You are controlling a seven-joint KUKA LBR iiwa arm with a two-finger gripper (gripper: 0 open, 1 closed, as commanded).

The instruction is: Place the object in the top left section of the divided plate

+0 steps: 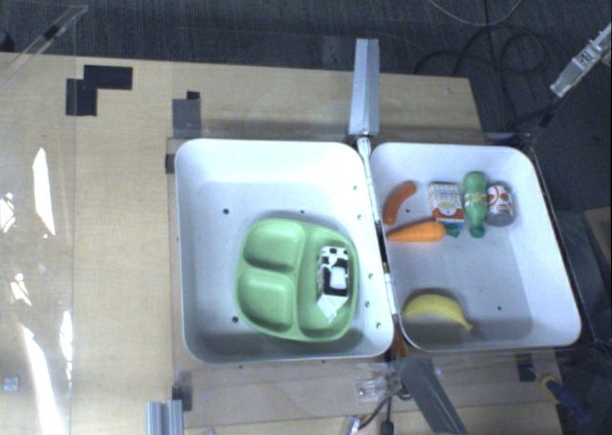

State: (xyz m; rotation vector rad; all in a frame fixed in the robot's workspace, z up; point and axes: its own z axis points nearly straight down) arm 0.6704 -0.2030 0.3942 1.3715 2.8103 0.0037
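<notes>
The yellow banana (435, 311) lies nearest the camera, at the near edge of the right bin (535, 280), the bin on the side the arm reaches in from. Past it, 5 things lie together in a loose row across the same bin: an orange carrot (416, 231), a red-orange sausage shape (400, 200), a small carton (446, 204), a green bottle (475, 202) lying down, and a can (498, 204) on its side. They look tipped in at random rather than set out, which leaves them close together and at odd angles.

The left bin (210, 232), farther from the arm's side, holds the green divided plate (273, 244), flat and roughly centred so that all 3 sections face up. A black-and-white object (334, 275) lies in the plate's large section, the one closest to the arm's side. The top left section, on the plate's far side from the arm, is bare. If this object is the one meant, it sits in the wrong compartment, and the task is not yet done.

Whether the tool is open, closed or gripping anything, I cannot tell.

The carton and can carry red and white printed labels, and the black-and-white object bears a bold pattern, but all writing is too small to read. No brand can be made out.
</notes>
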